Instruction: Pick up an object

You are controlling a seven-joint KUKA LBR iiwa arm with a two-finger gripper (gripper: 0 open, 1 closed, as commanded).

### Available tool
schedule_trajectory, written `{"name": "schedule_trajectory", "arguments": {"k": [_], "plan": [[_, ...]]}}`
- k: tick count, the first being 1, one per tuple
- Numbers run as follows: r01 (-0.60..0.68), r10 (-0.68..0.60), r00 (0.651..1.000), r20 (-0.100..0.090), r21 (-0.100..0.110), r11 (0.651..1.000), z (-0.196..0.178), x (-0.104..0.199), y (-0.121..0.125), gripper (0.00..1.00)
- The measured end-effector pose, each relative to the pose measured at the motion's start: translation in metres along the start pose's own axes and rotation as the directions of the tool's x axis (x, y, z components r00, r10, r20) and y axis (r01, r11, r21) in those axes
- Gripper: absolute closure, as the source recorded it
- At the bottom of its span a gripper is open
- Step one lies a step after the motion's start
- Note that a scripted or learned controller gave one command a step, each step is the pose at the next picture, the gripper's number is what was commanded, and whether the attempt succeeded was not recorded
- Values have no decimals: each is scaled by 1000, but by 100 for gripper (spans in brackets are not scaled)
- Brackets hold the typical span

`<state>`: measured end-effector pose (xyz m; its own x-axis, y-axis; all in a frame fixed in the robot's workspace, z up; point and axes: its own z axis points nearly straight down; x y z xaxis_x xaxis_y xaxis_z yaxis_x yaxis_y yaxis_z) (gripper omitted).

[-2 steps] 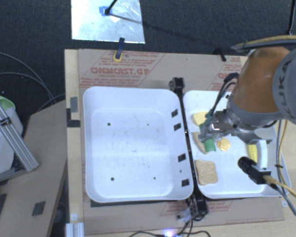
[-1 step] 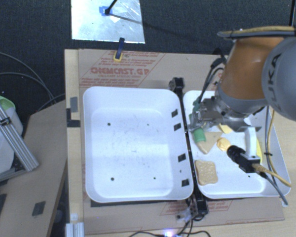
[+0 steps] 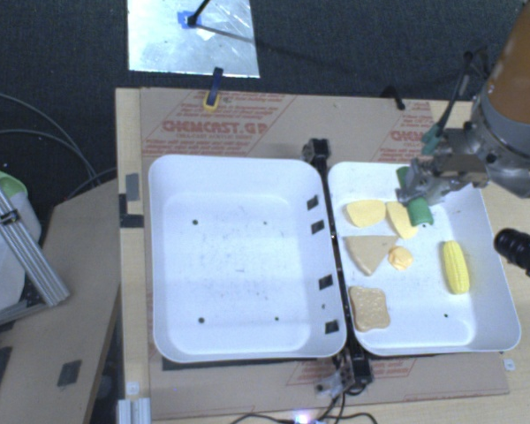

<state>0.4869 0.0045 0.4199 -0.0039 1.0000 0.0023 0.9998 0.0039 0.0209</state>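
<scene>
My gripper (image 3: 417,194) at 12 o'clock of right bin (image 3: 486,325), low over 1 green thing (image 3: 419,211), can't tell if pinching, 6 food bits: 4 yellow, 2 tan, left bin (image 3: 238,263) at 9 o'clock.

Floor (image 3: 53,51): dark carpet with a fine speckled weave, covering the top and left of the view
Metal sheet (image 3: 193,23): shiny square lying on the carpet at the top, with a small blue mark on it
Bench (image 3: 247,117): tan board printed with red lettering
Cables (image 3: 44,140): thin grey loops running over the carpet at left
Aluminium frame (image 3: 22,246): slanted rails at the left edge
Light: even and soft, with faint shadows
</scene>
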Motion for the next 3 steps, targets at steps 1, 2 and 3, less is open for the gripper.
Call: {"name": "schedule_trajectory", "arguments": {"k": [1,2,3], "plan": [[0,0,1000,2,33,999,152,34,-5,100],[3,-3,1000,0,15,1000,94,66,-1,100],[0,0,1000,1,14,1000,49,59,0,100]]}}
